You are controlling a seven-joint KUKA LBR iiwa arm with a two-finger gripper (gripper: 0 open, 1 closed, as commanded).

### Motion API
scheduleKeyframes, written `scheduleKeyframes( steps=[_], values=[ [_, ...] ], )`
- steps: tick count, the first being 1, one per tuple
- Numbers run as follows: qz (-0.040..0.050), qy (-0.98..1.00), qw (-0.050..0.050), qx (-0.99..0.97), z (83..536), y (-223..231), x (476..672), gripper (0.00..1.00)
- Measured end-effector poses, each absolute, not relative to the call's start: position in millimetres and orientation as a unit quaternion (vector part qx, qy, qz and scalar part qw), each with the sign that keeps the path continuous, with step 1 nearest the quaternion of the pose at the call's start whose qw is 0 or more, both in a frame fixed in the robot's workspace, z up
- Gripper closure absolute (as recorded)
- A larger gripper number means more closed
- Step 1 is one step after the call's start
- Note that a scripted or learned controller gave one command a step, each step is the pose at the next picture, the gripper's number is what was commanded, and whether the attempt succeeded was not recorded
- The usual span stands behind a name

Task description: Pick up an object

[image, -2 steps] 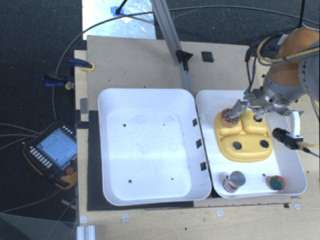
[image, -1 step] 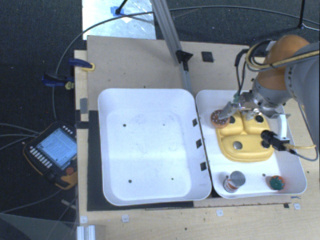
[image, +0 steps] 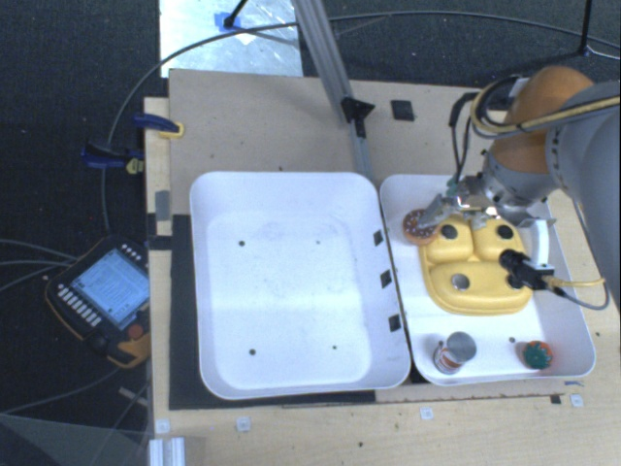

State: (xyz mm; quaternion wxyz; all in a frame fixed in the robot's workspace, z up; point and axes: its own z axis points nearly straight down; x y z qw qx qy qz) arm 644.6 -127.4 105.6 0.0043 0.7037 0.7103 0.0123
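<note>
The gripper (image: 456, 205) hangs low in the right bin (image: 582, 343) over a yellow toy (image: 471, 270) — beside a sprinkled doughnut (image: 419, 225) — its grip state cannot be told.

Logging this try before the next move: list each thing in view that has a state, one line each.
hand: low over the right bin's far end, by the yellow part's top edge; grip hidden.
yellow part: lying flat in the right bin.
sprinkled ring: flat, beside the yellow part.
small can: near the front wall.
green ball: resting in the front corner.
</note>
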Motion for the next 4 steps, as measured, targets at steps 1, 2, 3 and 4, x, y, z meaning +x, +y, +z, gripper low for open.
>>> scheduleKeyframes(
  steps=[1, 2, 3, 4],
  values=[
    [0.0193, 0.713, 0.007, 0.701, 121.8, -122.9, 650.1, 1.0],
    [0.0021, 0.71, 0.003, 0.705, 171.0, -118.3, 660.0, 1.0],
    [0.0027, 0.71, 0.003, 0.705, 229.2, -108.1, 659.8, 1.0],
    [0.0017, 0.709, 0.002, 0.705, 244.3, -107.8, 661.0, 1.0]
  ],
)
